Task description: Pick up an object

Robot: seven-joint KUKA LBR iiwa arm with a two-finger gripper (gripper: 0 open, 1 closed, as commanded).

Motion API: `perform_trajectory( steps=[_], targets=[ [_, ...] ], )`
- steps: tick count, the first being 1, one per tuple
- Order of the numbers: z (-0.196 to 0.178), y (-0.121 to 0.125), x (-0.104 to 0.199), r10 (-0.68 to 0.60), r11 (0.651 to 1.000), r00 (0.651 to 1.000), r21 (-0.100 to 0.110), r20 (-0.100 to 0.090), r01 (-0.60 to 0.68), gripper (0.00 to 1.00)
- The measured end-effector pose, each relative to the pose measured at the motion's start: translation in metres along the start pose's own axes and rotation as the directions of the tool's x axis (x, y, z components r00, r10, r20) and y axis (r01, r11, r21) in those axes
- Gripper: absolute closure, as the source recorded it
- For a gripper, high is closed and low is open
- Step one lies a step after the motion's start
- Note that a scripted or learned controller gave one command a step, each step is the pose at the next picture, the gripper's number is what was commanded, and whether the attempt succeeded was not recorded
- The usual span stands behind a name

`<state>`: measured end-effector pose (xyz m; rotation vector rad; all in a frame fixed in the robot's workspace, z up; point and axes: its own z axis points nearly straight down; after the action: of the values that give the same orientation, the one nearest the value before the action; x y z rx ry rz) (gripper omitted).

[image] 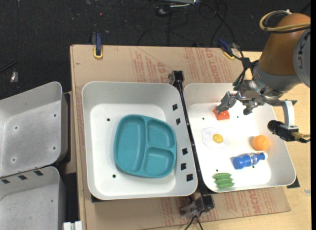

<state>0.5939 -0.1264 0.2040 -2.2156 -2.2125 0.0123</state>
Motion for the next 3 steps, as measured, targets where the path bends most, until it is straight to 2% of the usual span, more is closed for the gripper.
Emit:
perform_trajectory(
  steps=[1,3],
  targets=[
    [-0.007,0.003,0.000,-0.002,1.000,1.000,-0.013,0.002,0.002,0.00],
    [0.090,-0.010,-0.011,0.000,1.000,1.000,-0.010,0.002,0.000,0.00]
  ],
)
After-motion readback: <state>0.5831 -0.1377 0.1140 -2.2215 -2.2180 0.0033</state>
